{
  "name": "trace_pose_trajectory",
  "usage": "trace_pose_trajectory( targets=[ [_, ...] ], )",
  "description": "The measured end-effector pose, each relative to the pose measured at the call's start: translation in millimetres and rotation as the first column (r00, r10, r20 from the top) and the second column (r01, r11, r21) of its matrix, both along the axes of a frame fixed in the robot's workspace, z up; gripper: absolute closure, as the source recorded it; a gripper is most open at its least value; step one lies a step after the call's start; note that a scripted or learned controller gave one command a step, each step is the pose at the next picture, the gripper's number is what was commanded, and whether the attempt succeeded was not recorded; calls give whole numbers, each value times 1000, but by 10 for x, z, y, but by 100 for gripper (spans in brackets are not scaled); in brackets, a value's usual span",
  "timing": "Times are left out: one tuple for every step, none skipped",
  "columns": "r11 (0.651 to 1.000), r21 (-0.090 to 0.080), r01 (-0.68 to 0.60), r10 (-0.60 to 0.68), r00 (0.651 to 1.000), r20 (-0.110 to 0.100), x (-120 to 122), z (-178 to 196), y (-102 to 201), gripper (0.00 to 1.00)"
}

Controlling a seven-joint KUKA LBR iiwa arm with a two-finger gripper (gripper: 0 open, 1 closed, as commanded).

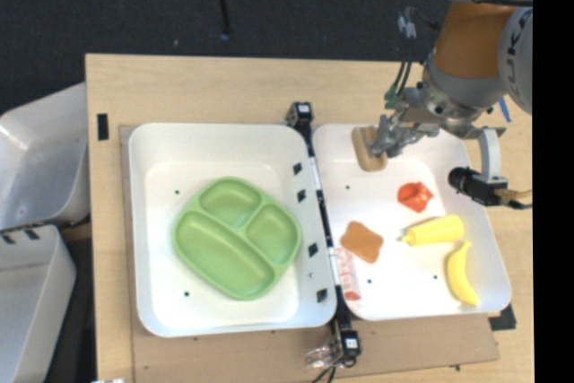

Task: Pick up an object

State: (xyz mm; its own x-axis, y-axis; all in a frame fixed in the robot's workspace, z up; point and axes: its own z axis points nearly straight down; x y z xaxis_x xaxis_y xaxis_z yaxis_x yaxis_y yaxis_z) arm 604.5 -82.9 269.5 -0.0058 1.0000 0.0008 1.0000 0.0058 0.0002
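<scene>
Left bin: I am seeing a green divided plate lying in it.
Right bin: tan block sitting at the far corner; brown piece, red piece, yellow bottle, banana lying nearer.
Pincer: hanging just beside the tan block; I cannot tell its state.

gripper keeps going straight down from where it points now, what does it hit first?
Most likely the tan block at the back of the right bin: the gripper sits right over it. Whether they already touch is unclear from this slanted view.
</scene>
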Motion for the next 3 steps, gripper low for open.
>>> trace_pose_trajectory(
  targets=[
    [1000, 1, -1, 1, 1000, 0, -154, 40, 538, 100],
    [1000, -1, 1, -1, 1000, -3, -382, -139, 1010, 100],
    [1000, 0, 0, 0, 1000, -2, -625, -275, 1511, 100]
  ],
)
